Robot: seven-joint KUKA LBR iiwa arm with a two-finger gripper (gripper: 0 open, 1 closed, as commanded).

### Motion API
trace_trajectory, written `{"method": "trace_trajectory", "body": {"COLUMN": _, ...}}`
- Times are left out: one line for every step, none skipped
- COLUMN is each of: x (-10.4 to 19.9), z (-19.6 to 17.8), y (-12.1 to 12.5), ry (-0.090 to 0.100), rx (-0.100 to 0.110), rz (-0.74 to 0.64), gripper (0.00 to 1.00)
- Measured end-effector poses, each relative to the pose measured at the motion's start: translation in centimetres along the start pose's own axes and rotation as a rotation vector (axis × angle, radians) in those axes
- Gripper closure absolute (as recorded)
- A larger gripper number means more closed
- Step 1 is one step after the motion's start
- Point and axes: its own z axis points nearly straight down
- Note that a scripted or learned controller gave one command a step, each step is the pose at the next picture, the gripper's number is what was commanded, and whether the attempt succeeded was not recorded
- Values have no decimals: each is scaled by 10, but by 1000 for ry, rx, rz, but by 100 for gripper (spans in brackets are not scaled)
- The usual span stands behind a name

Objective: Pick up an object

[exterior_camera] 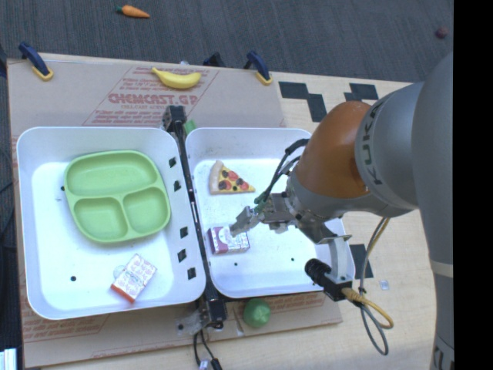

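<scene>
Cardboard reads "CHEMCAST GP".

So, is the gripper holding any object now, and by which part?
Nothing is held: the gripper hovers just above the small purple-and-white carton, with no object between its fingers.

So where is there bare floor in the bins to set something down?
Left bin: the strip below the green divided plate, left of the small red-and-white box. Right bin: the patch under the pizza slice. Crowded around the purple carton and gripper.
</scene>
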Motion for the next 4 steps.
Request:
{"method": "trace_trajectory", "body": {"x": 0, "z": 0, "y": 0, "ry": 0, "rx": 0, "rz": 0, "gripper": 0}}
{"method": "trace_trajectory", "body": {"x": 0, "z": 0, "y": 0, "ry": 0, "rx": 0, "rz": 0, "gripper": 0}}
{"method": "trace_trajectory", "body": {"x": -25, "z": 81, "y": 86, "ry": 0, "rx": 2, "rz": -1, "gripper": 0}}
{"method": "trace_trajectory", "body": {"x": -25, "z": 70, "y": 86, "ry": 0, "rx": 1, "rz": -5, "gripper": 100}}
